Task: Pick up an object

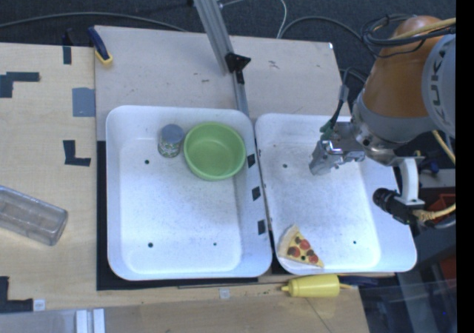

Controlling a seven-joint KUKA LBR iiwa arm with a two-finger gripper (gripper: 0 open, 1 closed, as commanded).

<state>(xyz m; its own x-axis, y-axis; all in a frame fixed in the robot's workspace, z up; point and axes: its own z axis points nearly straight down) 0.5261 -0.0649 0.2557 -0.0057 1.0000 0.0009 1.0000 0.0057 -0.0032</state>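
Observation:
A pizza slice toy [299, 247] lies in the right bin [385, 250] at its front left corner. In the left bin [126, 250] a green bowl [214, 150] stands at the back right, with a small grey can [170, 140] just left of it. My gripper [323, 162] hangs over the back middle of the right bin, well behind the pizza slice, and I see nothing between its fingers.
A yellow mustard bottle [312, 286] lies on the bench in front of the right bin. A clear plastic container [29, 215] rests on the bench at the far left. A metal pole [215, 17] slants up from between the bins' back edges.

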